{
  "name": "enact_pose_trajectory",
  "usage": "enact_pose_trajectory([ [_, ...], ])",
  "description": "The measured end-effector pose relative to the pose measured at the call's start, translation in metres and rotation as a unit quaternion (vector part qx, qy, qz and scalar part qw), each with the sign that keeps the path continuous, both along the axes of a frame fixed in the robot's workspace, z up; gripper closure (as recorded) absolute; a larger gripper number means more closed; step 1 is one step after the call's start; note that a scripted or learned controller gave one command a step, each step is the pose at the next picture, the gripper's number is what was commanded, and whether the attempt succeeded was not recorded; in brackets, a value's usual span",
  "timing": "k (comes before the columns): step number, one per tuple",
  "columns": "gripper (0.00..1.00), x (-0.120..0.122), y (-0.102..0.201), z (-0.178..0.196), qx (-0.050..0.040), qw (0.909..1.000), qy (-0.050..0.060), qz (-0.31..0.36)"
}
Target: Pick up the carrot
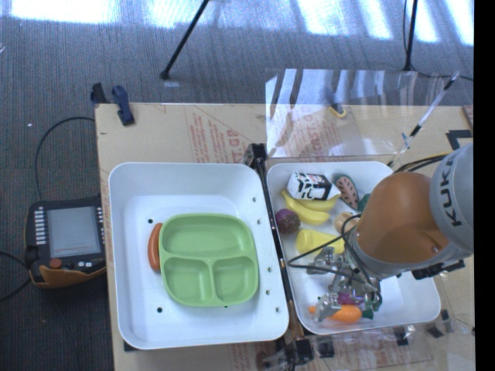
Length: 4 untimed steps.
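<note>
While the gripper (343, 294) hangs low in the frame's lower right, finger state unreadable in the clutter, the carrot (346, 314) lies right under it in the right bin (421, 304): likely light, stiff, slick plastic, so pinch mid-body across its width

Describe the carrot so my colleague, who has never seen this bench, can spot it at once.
Start at the right-hand shallow white bin, under the grey and orange arm. Go to its near edge, just below the tool. The small orange plastic carrot lies there, the one orange piece among the yellow banana and other toy foods.
</note>
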<state>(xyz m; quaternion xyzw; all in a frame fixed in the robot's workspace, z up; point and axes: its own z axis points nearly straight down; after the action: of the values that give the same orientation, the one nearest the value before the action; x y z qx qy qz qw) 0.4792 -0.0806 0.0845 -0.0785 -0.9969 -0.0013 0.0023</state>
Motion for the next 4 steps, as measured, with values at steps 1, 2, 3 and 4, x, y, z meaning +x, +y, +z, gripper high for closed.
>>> enact_pose_trajectory([
  [1,0.0,-0.001,0.011,0.102,0.0001,0.9917,-0.004,0.129],
  [2,0.0,0.0,-0.003,0.0,0.0011,0.976,-0.001,0.218],
  [3,1.0,0.0,-0.001,0.009,0.0027,0.9765,-0.002,0.215],
  [4,1.0,0.015,-0.063,0.035,-0.0006,0.9862,-0.003,0.165],
])
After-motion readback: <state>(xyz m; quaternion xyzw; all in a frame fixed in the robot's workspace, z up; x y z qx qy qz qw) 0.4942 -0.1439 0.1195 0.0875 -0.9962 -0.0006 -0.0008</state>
